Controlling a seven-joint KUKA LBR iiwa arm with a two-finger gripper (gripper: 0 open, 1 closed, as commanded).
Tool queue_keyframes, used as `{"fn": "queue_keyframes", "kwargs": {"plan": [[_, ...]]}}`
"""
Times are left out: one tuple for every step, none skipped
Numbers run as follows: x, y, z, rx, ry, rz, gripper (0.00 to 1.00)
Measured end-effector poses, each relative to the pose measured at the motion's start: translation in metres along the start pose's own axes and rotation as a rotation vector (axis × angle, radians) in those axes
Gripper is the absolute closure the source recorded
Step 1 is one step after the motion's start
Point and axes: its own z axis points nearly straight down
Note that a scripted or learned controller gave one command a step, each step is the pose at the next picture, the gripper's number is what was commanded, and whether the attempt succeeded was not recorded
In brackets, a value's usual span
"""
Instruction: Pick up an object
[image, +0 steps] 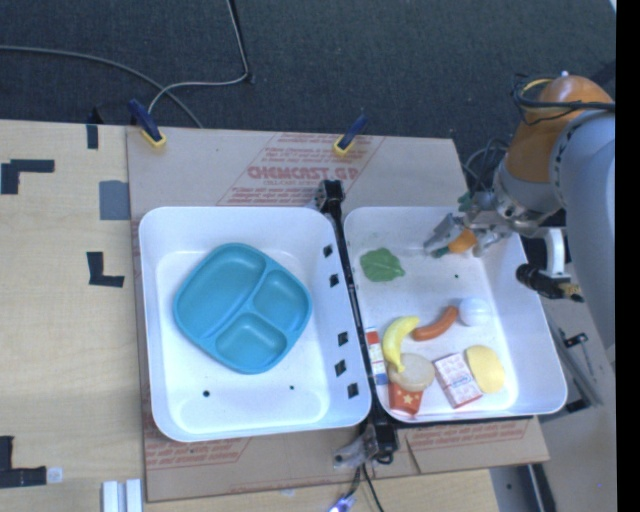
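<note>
I see the gripper (452, 240) over the far part of the right bin (530, 400), with an orange piece (462, 241) at its tips; I can't tell how the jaws stand. If they only pinch its edge, I expect it to slip. The other food sits clustered near the front, well apart.

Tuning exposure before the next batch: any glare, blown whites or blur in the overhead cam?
Camera view: the right bin is bright enough to swallow the small white thing beside the sausage; the left bin shows soft shading along its walls; the gripper looks smeared and its outline is unclear; the blue plate is evenly lit, without glare.
</note>
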Motion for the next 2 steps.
{"fn": "queue_keyframes", "kwargs": {"plan": [[-0.015,-0.088,0.028,-0.001,0.000,0.001,0.00],[0.071,-0.088,0.028,-0.005,0.002,-0.003,0.00]]}}
